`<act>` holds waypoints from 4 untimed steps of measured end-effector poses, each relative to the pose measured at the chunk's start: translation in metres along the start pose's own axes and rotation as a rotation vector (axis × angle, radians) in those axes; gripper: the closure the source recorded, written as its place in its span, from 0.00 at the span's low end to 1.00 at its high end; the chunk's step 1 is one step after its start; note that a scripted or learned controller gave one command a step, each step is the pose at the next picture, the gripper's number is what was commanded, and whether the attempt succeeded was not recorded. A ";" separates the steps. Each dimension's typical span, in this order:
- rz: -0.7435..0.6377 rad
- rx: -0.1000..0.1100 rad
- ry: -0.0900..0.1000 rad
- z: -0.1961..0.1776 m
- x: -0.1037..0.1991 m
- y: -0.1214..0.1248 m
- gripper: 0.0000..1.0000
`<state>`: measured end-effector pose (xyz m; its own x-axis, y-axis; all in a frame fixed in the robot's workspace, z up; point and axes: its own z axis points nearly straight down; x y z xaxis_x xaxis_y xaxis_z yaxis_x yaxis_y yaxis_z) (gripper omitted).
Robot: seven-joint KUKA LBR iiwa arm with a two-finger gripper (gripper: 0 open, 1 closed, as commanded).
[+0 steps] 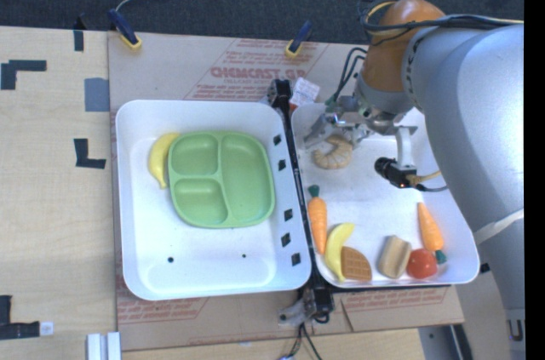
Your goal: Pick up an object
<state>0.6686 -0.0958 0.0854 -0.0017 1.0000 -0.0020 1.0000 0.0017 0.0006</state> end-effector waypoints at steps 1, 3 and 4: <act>0.000 -0.001 0.000 0.000 -0.004 0.000 0.00; 0.001 -0.002 -0.001 0.000 -0.002 -0.011 0.00; 0.001 -0.003 -0.001 -0.001 -0.002 -0.022 0.00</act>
<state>0.6465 -0.0976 0.0860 -0.0005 1.0000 -0.0027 1.0000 0.0005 0.0032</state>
